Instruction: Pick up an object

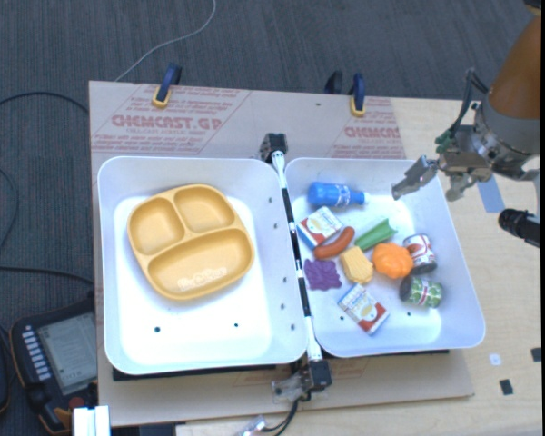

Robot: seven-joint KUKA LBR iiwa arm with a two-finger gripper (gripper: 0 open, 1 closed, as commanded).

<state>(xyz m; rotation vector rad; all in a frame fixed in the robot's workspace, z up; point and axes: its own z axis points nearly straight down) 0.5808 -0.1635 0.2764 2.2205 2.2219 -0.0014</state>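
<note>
The right bin (454, 330) holds several toy foods: a blue bottle (336, 193), a brown sausage (336, 242), a green vegetable (375, 234), an orange fruit (392, 260), a yellow corn piece (356, 265), purple grapes (322, 275), two small cans (422, 291) and two small cartons (363, 307). My gripper (430, 186) hovers over the bin's back right corner, above and to the right of the bottle. Its fingers (407, 183) are spread open with nothing between them.
The left bin (127, 334) holds a yellow divided plate (193, 239). A hinge strip (291, 243) runs between the bins. Clamps (357, 98) sit on the bench's far edge. A teach pendant (59, 352) lies off the bench at lower left.
</note>
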